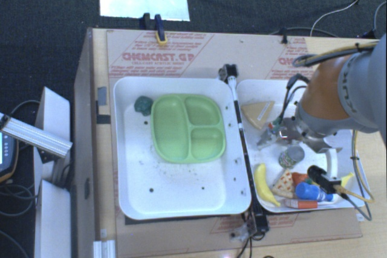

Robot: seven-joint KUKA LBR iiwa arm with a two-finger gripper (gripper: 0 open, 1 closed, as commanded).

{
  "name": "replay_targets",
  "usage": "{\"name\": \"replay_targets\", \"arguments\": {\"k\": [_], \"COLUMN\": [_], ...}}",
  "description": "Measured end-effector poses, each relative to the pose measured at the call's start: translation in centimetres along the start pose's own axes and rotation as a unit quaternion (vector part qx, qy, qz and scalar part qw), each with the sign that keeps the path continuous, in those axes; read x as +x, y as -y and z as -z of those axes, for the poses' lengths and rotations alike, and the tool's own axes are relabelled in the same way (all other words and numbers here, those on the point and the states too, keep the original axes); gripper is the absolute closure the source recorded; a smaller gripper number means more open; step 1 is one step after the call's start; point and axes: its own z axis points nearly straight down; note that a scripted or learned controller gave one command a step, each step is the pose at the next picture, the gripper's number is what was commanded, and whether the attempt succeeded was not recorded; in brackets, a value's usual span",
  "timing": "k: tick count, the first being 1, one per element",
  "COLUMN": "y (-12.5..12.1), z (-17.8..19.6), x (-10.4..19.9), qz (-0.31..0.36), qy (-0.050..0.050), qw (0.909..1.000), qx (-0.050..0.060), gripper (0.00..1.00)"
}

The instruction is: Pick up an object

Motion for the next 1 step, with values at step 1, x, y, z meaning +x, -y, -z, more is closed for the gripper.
{"name": "replay_targets", "arguments": {"k": [1], "y": [2.06], "z": [-0.02], "x": [-2.82], "qz": [-0.002], "qy": [0.001], "qw": [1.0000], "qx": [0.001], "gripper": [0.00]}}
